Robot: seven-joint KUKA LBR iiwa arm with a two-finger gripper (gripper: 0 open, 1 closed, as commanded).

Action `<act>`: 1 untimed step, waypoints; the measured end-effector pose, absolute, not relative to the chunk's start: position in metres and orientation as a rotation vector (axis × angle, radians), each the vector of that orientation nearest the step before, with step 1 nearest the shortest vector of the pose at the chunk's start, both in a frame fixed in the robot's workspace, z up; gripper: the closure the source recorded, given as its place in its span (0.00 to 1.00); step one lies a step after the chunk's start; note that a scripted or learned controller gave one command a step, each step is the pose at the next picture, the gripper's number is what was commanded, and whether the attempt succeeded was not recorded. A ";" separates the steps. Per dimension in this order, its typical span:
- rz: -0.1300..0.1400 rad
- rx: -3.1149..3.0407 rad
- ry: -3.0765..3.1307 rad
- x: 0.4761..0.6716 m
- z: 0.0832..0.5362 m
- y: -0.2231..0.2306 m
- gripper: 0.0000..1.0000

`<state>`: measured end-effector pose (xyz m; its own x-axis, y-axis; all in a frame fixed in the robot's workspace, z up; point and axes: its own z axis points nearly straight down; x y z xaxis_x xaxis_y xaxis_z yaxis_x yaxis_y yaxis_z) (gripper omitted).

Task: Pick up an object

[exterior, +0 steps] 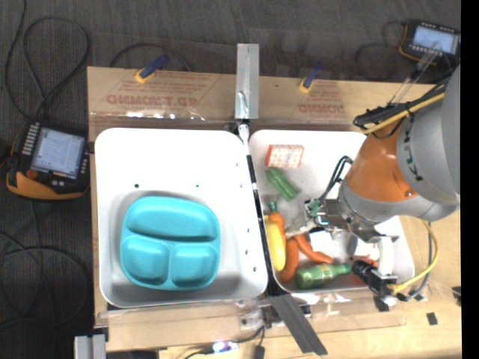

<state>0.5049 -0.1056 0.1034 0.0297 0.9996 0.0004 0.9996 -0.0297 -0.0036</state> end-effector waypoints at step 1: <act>0.005 -2.117 -2.317 0.482 0.145 -0.095 0.00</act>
<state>0.4824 -0.0953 0.1453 -0.0898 0.9960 0.0003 0.9960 0.0898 -0.0044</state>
